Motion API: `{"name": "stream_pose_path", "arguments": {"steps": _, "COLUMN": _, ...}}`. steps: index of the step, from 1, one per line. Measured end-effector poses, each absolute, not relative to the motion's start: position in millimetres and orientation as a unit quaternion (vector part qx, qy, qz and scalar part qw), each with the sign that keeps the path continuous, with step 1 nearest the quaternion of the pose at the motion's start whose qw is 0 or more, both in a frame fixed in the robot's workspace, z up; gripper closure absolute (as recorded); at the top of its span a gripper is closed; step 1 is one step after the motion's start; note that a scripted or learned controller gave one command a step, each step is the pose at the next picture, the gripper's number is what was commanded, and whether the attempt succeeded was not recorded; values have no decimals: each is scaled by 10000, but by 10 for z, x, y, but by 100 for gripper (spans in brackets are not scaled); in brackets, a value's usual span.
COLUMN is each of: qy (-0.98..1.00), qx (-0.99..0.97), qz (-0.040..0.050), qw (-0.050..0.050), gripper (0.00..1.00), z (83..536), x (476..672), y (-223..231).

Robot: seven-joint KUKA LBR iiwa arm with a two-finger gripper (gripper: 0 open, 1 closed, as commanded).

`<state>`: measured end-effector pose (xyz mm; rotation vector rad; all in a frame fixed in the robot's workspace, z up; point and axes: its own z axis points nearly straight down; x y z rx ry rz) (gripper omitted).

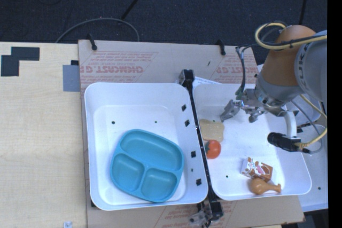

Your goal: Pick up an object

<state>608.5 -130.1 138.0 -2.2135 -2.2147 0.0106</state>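
Observation:
My gripper (241, 113) hangs over the upper middle of the right bin (299, 179), fingers spread open with nothing between them. Just below and left of it lies a tan bread slice (211, 130), and a red tomato (213, 149) rests against that slice's lower edge by the bin divider. A small red-and-white packet (257, 169) and a brown chicken drumstick (263, 186) lie near the bin's front right. None of these touches the gripper.
The left bin (99, 109) holds a blue divided plate (147, 164). A black divider (195, 131) runs between the bins. The arm's grey body with its orange band (286, 61) and its cables (291, 139) crowd the right bin's right side.

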Motion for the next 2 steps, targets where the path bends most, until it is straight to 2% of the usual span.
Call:
{"name": "stream_pose_path", "arguments": {"steps": 1, "qy": -7071, "qx": -7071, "qz": 9, "qw": 35, "gripper": 0, "z": 849, "x": 6089, "y": -1287}}
{"name": "stream_pose_path", "arguments": {"steps": 2, "qy": -7068, "qx": -7074, "qz": -13, "qw": 26, "gripper": 100, "z": 979, "x": 6116, "y": -1289}}
